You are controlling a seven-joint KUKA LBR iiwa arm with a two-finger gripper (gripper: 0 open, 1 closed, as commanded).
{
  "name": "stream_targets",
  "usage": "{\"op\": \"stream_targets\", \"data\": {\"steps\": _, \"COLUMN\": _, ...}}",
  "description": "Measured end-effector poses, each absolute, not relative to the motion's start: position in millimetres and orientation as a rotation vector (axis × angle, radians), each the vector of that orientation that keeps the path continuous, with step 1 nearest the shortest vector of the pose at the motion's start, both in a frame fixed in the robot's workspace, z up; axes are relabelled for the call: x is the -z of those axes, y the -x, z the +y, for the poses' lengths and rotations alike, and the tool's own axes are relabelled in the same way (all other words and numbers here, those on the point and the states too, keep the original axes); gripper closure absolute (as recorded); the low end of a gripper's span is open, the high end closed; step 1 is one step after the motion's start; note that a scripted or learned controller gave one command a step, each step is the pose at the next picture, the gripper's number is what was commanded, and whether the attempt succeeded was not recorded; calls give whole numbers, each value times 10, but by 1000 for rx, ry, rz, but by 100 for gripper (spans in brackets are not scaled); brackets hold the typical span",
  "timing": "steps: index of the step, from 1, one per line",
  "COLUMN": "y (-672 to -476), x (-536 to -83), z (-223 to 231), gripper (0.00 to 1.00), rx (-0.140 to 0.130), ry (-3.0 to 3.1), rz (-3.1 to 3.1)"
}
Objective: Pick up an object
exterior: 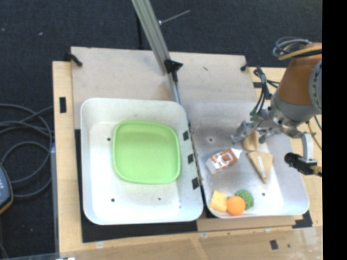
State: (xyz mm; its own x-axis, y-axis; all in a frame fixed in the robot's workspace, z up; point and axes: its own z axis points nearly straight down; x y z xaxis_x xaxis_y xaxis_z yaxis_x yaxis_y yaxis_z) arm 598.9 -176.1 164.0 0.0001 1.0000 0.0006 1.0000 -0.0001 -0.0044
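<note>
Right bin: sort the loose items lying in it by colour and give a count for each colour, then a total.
Tan or beige: 2 (small piece, wedge)
Orange and white: 1 (packet)
Yellow: 1 (block)
Orange: 1 (ball)
Green: 1 (leafy piece)
Total: 6

Green plate (146,151) looked smooth matt plastic; white bins (92,145) matt plastic, lightly speckled; counter (119,75) pale, plywood-like; slanted rail (152,28) dull ribbed metal.

Two bins, arm over the right one
Gripper (250,136) over tan piece (250,142); green plate (146,151) in left bin (92,145); orange (235,206) near front.
</note>
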Motion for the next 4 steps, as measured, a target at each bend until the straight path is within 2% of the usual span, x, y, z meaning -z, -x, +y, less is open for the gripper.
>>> {"op": "stream_targets", "data": {"steps": 1, "y": -5938, "x": -1202, "z": -1777, "gripper": 0, "rx": 3, "ry": 2224, "rz": -2223}}
{"op": "stream_targets", "data": {"steps": 2, "y": -5961, "x": -1049, "z": -1791, "gripper": 0, "rx": 5, "ry": 2227, "rz": -2227}}
{"op": "stream_targets", "data": {"steps": 3, "y": -5952, "x": -1134, "z": -1793, "gripper": 100, "rx": 4, "ry": 2227, "rz": -2223}}
{"op": "stream_targets", "data": {"steps": 4, "y": -5878, "x": -1723, "z": -1795, "gripper": 100, "rx": 5, "ry": 2226, "rz": -2223}}
